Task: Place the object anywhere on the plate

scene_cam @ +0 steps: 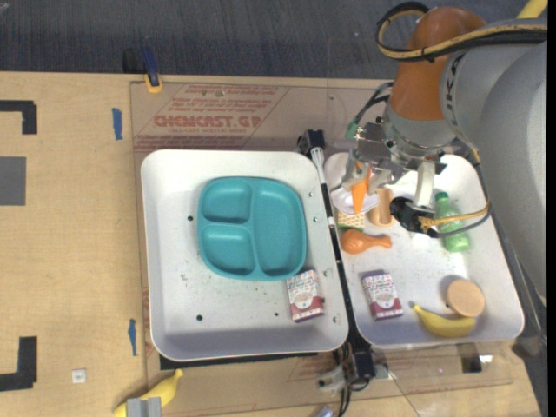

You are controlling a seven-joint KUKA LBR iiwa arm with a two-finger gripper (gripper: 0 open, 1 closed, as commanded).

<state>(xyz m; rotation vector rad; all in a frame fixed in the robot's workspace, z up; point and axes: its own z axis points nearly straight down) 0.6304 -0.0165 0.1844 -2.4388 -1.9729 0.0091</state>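
A teal divided plate (252, 228) lies in the middle of the left bin (165, 259), with nothing on it. My gripper (369, 185) is down in the upper left corner of the right bin (499, 268), close to the wall between the bins. Right under it are an orange carrot-like piece (359, 196) and a tan peg-like piece (382, 207). The wrist hides how the gripper meets them. An orange drumstick toy (363, 242) lies just below the gripper.
The right bin also holds a green bottle (450, 224), a small red carton (380, 294), a banana (443, 321) and a round tan cookie (466, 297). A second small carton (305, 295) sits in the left bin, just off the plate's lower right corner.
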